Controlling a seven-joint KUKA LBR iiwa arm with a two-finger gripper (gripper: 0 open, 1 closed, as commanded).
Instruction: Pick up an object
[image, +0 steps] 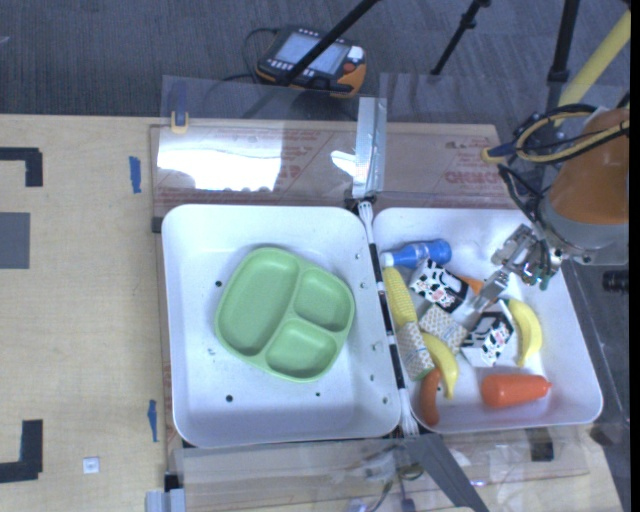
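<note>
The claw (497, 287) hangs over the right bin (585, 370); whether it is open or closed cannot be told. Directly under it lies a black-and-white cow toy (490, 335), a banana (527, 333) just right. Left sit a second cow toy (437, 285), blue bottle (420, 254) and corn (399, 296). A green 3-compartment plate (285, 313) lies far left.

**Layout, both bins**

You have the green three-compartment plastic plate (286, 313) in the left white bin (190, 250). In the right white bin (585, 385), the blue plastic bottle (418, 254) lies behind the yellow corn cob (399, 296); the orange plastic carrot (514, 389) lies nearest you, right of a yellow banana (443, 364).
</note>
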